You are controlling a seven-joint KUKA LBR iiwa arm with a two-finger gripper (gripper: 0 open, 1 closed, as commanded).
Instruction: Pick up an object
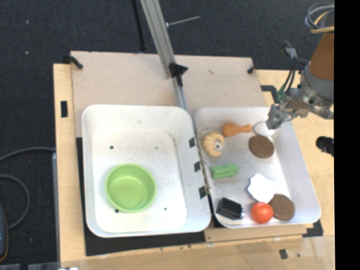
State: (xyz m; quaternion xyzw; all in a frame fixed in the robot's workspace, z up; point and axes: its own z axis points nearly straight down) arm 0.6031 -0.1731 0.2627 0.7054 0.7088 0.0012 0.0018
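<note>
The right bin (301, 167) holds several objects: an orange gourd-shaped toy (235, 130), a beige ridged shell-like piece (212, 143), a brown disc (261, 147), a green block (224, 171), a white lump (260, 187), a black box (229, 208), a red ball (261, 212) and a second brown disc (282, 206). My gripper (274, 120) hangs over the bin's far right corner, just above a small white object (261, 129) by the gourd's thin end. Nothing shows between its fingers.
A green bowl (130, 187) sits in the left bin (112, 122). A slanted metal post (160, 32) rises behind the bins, with a clamp at its foot. Cables hang beside the arm at the right.
</note>
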